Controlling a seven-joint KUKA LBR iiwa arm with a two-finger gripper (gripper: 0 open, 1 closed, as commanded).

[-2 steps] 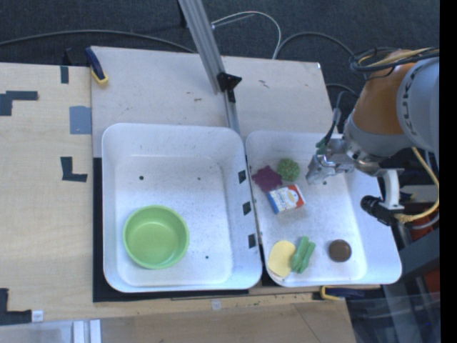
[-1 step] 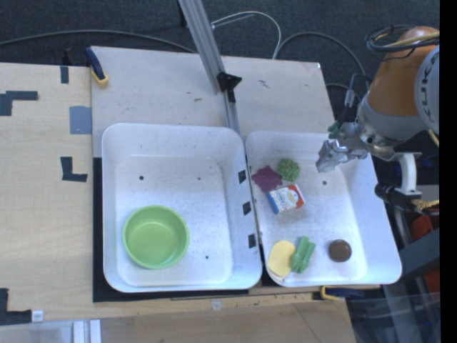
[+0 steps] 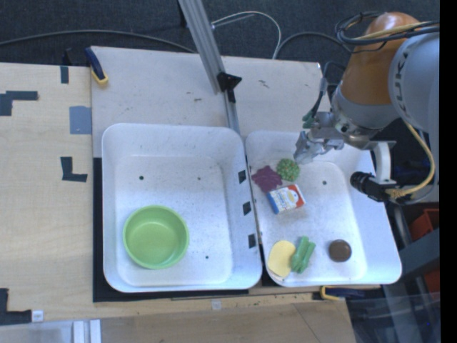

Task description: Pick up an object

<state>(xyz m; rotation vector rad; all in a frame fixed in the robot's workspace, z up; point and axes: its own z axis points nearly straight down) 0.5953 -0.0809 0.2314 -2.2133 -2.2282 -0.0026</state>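
Pale wooden bench (image 3: 43, 213) under two white bins (image 3: 171, 145), dark carpet (image 3: 107, 9) beyond, gripper (image 3: 305, 151) state unclear.

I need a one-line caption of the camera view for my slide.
Gripper poised beside a green broccoli-like toy in the right bin.

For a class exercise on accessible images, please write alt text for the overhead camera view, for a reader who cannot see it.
A grey robot arm's gripper hangs over the right bin, just above a green broccoli toy. That bin also holds a purple piece, a small carton, a yellow piece, a green pod and a brown ball. The left bin holds a green bowl.
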